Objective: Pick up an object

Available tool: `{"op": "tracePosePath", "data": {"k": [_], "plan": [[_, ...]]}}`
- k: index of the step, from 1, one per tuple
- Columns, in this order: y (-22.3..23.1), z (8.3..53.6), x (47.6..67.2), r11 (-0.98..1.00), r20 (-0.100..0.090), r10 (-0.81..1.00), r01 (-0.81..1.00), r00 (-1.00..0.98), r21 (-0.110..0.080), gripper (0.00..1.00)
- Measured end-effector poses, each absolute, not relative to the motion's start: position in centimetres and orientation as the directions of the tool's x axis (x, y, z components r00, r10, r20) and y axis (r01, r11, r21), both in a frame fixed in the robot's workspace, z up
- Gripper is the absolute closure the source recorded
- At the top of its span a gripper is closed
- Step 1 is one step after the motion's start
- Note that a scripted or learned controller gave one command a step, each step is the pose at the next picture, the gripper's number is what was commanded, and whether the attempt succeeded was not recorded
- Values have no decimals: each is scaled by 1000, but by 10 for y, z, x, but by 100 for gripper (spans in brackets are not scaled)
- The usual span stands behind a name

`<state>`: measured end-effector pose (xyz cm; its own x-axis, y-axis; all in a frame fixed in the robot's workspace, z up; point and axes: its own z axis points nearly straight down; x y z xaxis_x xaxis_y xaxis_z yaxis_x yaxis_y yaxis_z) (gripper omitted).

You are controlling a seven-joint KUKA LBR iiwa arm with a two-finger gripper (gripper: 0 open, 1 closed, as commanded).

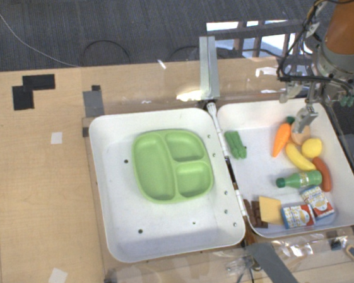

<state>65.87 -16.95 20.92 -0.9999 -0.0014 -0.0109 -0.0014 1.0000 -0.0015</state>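
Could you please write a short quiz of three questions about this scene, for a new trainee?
1. True or false: the green divided plate lies in the left bin.
2. Which thing lies nearest the claw? A) green bottle B) carrot C) yellow cheese wedge
3. Fill in: the lemon sits at the upper end of the ____.

Key
1. True.
2. B, the carrot, just left of the claw in the right bin.
3. Banana.
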Motion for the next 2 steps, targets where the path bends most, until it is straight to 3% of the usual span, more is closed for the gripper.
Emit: {"op": "tracePosePath", "data": {"k": [1, 2], "plan": [[-154, 98, 633, 998, -12, 64, 64, -998, -1, 0], [-152, 112, 636, 998, -23, 56, 56, -998, -2, 100]]}}
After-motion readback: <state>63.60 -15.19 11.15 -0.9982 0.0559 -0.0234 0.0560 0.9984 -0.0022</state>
